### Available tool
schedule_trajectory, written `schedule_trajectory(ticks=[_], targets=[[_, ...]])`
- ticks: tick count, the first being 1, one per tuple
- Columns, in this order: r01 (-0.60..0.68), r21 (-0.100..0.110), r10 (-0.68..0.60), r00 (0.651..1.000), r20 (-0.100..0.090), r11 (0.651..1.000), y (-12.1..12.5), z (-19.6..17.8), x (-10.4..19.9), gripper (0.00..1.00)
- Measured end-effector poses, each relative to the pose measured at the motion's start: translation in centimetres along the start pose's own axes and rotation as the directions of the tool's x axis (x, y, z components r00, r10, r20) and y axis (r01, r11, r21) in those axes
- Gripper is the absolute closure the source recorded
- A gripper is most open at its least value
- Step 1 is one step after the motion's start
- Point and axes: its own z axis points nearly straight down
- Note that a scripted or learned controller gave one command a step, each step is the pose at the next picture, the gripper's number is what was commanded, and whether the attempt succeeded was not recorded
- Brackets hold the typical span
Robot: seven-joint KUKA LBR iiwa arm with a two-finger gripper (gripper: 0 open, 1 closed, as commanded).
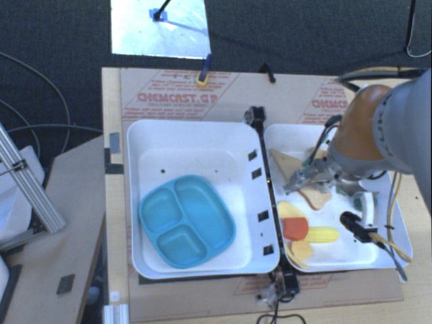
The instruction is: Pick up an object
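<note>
My gripper [301,178] is low in the right bin [378,258], reaching in from the right and pointing left. It hangs between a tan wedge [283,159] at the bin's back left and a tan bread-like piece [315,198] just below it. Toward the front of the bin lie a yellow slice [290,210], a red piece [295,229], a yellow corn-like piece [323,235] and an orange-yellow piece [302,251]. Nothing shows as held. The arm's body hides the back right of this bin.
The left bin [155,137] holds a blue divided plate [186,219]. A black divider with clips [264,181] runs between the bins. Cables and a black-and-white fitting [361,225] trail over the right bin's front right.
</note>
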Motion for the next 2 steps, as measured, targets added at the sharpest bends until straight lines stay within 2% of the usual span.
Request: schedule_trajectory(ticks=[1,2], targets=[[-0.002,-0.007,0.002,1.000,0.003,1.000,-3.5,-0.1,0.7,0.00],[-0.006,0.001,0.006,1.000,0.001,1.000,-4.1,-0.3,-4.9,0.00]])
